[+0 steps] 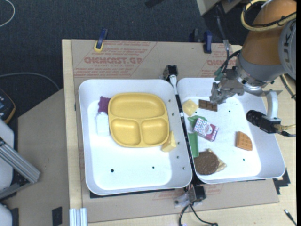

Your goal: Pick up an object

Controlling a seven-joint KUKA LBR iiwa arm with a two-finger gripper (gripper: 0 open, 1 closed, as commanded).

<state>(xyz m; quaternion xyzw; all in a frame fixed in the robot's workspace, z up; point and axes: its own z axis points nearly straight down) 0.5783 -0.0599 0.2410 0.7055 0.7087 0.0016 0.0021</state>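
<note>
My arm [268,36] reached over the right bin [268,166] near its far edge. My gripper [220,94] hung just above the brown bar [208,105] lying by that edge; I cannot tell whether it was clenched or released.

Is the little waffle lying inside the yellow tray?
No, the waffle lies in the right bin, while the yellow tray sits in the left bin.
</note>
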